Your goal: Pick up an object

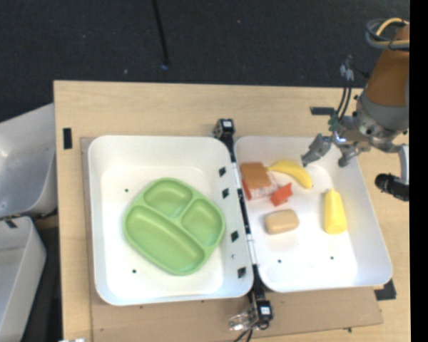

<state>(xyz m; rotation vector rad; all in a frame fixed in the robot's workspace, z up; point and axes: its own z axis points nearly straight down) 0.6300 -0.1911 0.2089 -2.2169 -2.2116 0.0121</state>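
Note:
The right bin (pixel 357 262) holds several toy foods. A yellow banana (pixel 293 173) lies near its back, an orange-brown block (pixel 255 179) to its left, a small red piece (pixel 282 193) just below them, a tan bread roll (pixel 281 221) in the middle and a yellow corn-like piece (pixel 334 211) to the right. My gripper (pixel 332 150) hangs over the bin's back right part, above and right of the banana. Its two grey fingers (pixel 315 150) are spread apart, open, with nothing between them.
The left bin (pixel 103 262) carries a green divided plate (pixel 174 224). A divider with black clips (pixel 237 212) runs between the bins. White containers (pixel 18 162) stand off the bench at the left. A black cable fitting (pixel 390 184) sits at the right edge.

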